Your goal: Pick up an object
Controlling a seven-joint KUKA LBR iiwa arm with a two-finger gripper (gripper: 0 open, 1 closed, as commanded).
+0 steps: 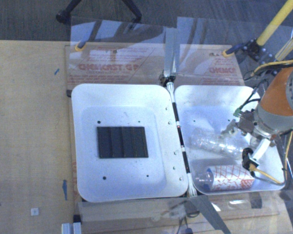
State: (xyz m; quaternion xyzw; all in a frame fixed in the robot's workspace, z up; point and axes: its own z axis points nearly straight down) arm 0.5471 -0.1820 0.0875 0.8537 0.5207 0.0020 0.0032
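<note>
A clear plastic bottle (pixel 212 142) lies on its side in the middle of the right bin (pixel 205 101). In front of it, near that bin's front wall, lies a cup with a red and white pattern (pixel 229 178), also on its side. A dark ribbed rectangular pad (pixel 122 142) lies flat in the left bin (pixel 83 96). My gripper (pixel 233 128) hangs low over the right side of the right bin, just at the right end of the clear bottle. Nothing is visibly held by it.
The arm's orange band (pixel 278 104) sits over the right bin's right wall. A yellow cable (pixel 269 179) loops from the wrist toward the bin's front right corner. Clear panels (pixel 117 48) stand behind both bins. A yellow pole (pixel 283 13) slants at the top right.
</note>
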